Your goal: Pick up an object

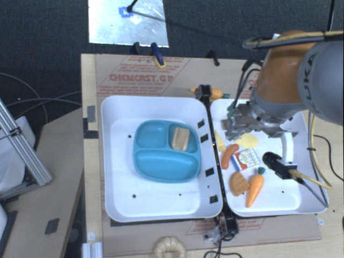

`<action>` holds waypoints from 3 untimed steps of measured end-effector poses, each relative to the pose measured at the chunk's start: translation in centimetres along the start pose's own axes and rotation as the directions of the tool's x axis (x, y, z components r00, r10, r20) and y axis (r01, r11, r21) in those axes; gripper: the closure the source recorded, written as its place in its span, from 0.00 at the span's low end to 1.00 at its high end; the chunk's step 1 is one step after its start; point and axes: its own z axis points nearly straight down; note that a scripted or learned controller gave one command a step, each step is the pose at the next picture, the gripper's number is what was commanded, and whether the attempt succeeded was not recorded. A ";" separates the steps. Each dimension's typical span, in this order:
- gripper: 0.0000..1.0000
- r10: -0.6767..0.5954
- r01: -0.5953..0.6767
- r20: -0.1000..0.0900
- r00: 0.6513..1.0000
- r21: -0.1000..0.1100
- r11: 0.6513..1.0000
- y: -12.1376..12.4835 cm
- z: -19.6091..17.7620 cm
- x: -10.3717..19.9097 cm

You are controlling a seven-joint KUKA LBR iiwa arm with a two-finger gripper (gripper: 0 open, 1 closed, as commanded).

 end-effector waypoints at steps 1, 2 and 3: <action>1.00 -0.001 0.001 0.000 1.000 -0.001 1.000 -2.2 -0.1 5.3; 1.00 0.002 -0.002 0.001 1.000 0.000 1.000 -5.1 0.9 8.6; 1.00 0.002 -0.002 0.000 1.000 -0.001 1.000 -5.4 1.0 9.1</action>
